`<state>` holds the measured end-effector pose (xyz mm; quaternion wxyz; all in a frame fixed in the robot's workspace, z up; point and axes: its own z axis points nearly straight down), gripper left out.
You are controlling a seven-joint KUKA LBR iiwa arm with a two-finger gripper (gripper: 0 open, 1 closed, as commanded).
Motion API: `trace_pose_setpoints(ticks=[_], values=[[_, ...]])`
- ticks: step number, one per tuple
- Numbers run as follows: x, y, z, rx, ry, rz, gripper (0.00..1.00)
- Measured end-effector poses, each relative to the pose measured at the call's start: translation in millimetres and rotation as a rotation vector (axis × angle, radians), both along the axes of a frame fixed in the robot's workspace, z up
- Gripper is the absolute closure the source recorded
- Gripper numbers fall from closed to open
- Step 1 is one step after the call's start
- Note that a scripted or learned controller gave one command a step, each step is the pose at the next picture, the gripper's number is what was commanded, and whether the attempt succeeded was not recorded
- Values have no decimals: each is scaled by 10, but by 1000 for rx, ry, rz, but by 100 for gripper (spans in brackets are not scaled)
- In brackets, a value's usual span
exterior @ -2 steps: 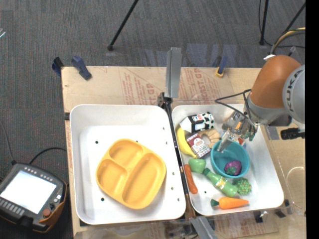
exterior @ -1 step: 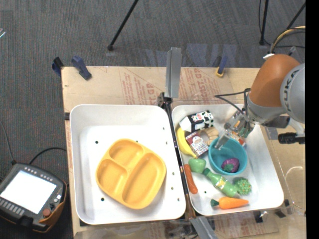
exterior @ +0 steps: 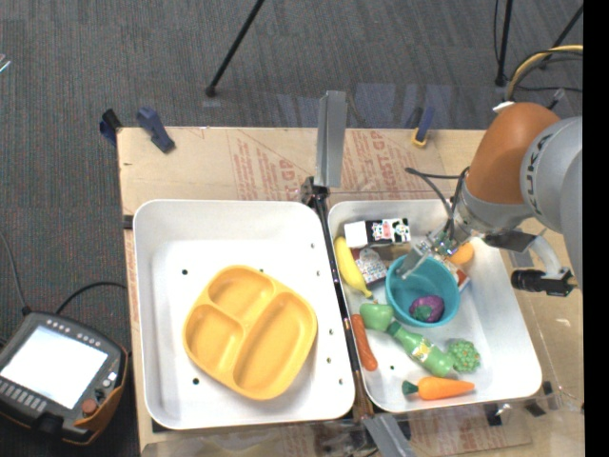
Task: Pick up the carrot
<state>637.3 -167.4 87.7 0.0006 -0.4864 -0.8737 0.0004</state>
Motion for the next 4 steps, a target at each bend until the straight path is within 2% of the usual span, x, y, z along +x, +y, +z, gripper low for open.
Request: trace_pose_setpoints(ticks=[1,2,3,4], values=[[-234,-376,-1,0,1,-353,0],[-514,-439,71,1,0,-306,0],[-1573,-339,345,-3,-13,-115,0],[-1593,-202,41,-3,-10,-265,0]])
